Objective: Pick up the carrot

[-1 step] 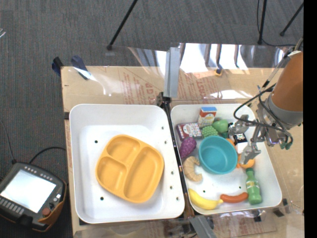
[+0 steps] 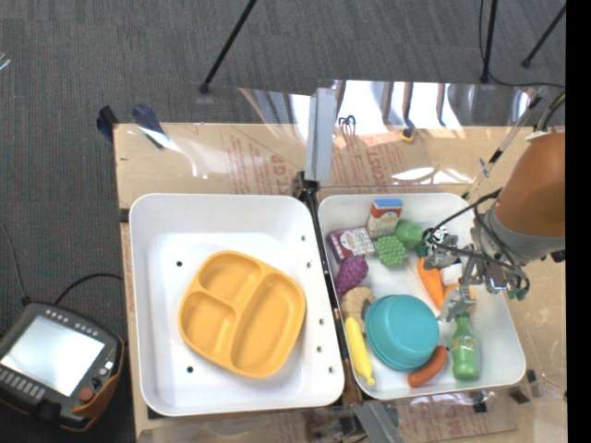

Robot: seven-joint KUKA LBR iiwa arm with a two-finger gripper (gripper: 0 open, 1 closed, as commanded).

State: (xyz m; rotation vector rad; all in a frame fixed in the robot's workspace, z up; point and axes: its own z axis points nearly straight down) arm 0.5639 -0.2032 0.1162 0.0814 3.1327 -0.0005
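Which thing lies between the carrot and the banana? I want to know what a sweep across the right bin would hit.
In the camera view, the teal bowl lies between the carrot and the banana.

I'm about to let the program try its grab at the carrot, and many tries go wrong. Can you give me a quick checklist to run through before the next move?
1. Carrot in view in the right bin: ok.
2. Pincer above the right bin, close to the carrot: ok.
3. Pincer lined up over the carrot: not ok, it sits off toward the carrot's right.
4. Room around the carrot: not ok, the teal bowl touches its lower end and a green bottle lies just under the pincer.
5. Carrot already between the fingers: not ok.
6. Pincer opening: cannot tell.
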